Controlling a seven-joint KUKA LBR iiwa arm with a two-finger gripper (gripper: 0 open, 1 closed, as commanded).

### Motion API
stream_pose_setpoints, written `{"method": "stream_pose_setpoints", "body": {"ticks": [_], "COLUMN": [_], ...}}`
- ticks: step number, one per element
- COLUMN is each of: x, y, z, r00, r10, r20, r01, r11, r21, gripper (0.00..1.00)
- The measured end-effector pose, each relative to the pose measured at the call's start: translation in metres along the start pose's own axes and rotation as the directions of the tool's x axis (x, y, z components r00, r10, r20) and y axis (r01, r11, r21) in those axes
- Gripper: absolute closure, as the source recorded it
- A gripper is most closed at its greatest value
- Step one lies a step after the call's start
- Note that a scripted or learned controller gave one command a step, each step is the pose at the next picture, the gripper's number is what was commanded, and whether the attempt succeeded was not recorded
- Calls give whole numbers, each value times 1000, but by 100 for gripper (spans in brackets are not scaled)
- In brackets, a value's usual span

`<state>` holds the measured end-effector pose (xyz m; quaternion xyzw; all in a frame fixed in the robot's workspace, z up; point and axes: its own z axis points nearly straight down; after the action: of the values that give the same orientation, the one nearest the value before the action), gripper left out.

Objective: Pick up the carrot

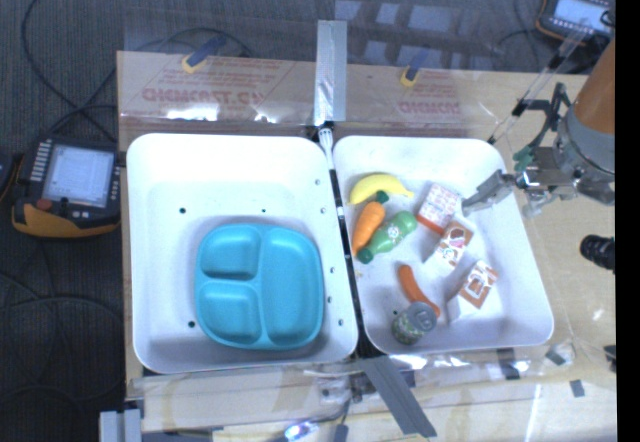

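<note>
The small orange plastic carrot (368, 224) lies in the right-hand shallow white bin (520, 275), close to that bin's left wall, near the divider between the two bins. Its long axis runs on a slant: the green-topped end points up and to the right, toward the yellow plastic banana (377, 187) just above it, and the narrowing orange end points down and to the left. Along its right side lies a green plastic bottle (388, 236), roughly parallel and touching or almost touching it.

My gripper (492, 191) sits over the right part of the same bin, reaching in from the right edge, well apart from the carrot. I cannot tell how it is set; nothing is visibly held in it. Just left of it are three small red-and-white cartons: one (438, 207) nearest the gripper, one (453, 242) below that, one (478, 284) lower right. An orange-red sausage-shaped toy (414, 288) and a grey round tin (410, 325) lie toward the bin's near edge.

The left-hand shallow white bin (160, 180) holds a light blue divided plastic plate (260, 285). Both bins stand on the worktop (580, 330).
</note>
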<state>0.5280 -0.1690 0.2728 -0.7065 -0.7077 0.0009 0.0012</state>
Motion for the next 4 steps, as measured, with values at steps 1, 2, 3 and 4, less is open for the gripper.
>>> {"method": "stream_pose_setpoints", "body": {"ticks": [1,2,3,4], "x": [55,105,67,68], "y": [39,79,102,101], "z": [145,89,180,171], "r00": [998,999,994,994], "r10": [-56,-33,-110,-110], "r20": [0,1,2,0], "r01": [56,33,110,110], "r11": [998,999,994,994], "r21": [-10,-1,-2,0], "gripper": [0,0,0,100]}}
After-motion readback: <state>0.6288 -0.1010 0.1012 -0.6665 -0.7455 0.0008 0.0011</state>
